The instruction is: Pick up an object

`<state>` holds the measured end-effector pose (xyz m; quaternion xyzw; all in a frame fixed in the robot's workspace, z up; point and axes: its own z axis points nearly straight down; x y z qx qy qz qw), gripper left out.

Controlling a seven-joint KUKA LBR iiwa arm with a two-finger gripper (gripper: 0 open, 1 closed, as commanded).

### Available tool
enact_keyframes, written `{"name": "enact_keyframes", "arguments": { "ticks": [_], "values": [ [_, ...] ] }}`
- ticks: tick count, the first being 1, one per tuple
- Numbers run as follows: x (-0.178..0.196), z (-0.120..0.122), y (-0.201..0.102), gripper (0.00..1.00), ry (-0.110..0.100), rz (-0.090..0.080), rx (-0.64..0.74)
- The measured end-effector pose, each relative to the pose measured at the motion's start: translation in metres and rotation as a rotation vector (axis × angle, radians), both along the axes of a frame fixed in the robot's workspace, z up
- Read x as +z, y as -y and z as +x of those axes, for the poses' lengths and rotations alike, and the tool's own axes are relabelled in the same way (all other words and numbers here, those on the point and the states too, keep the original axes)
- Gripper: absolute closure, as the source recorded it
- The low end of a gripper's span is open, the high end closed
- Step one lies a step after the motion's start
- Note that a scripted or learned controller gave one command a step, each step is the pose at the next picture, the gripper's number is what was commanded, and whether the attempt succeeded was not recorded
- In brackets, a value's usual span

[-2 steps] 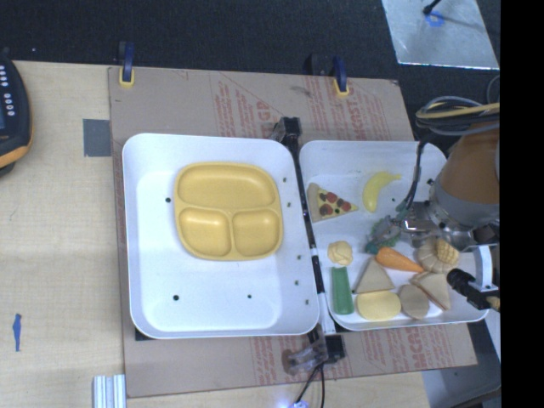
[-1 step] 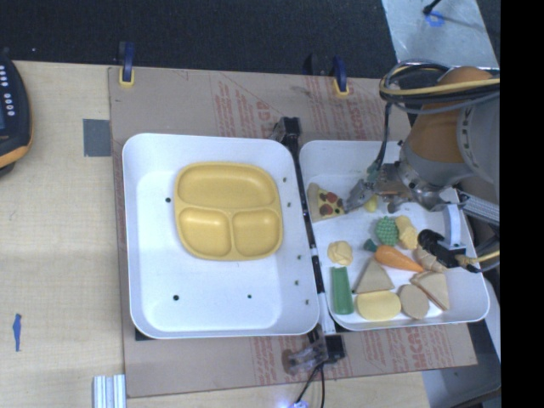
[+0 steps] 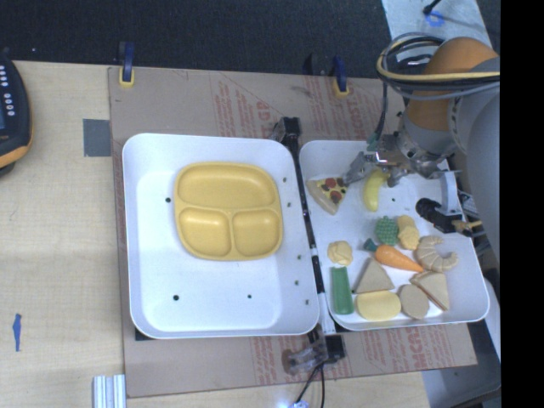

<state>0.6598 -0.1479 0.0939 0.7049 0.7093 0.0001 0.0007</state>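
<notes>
Camera view: unreadable red print, cardboard (image 3: 223, 100)

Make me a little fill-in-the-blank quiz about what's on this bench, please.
1. The yellow divided plate lies in the ____ bin.
2. The plate has ____ compartments.
3. The green stick lies along the right bin's ____ wall.
4. The pizza slice lies to the ____ of the banana.

Missing words: left; three; left; left

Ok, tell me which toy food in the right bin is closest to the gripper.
The banana. It lies right under the gripper at the bin's far end, beside the pizza slice; the other toys sit farther toward the near end.
</notes>
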Motion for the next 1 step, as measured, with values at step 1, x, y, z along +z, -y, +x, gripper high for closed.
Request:
{"name": "enact_keyframes", "arguments": {
  "ticks": [1],
  "values": [
    [-0.0048,-0.0624,-0.0146,0.00,-0.013,0.002,-0.006]
  ]
}}
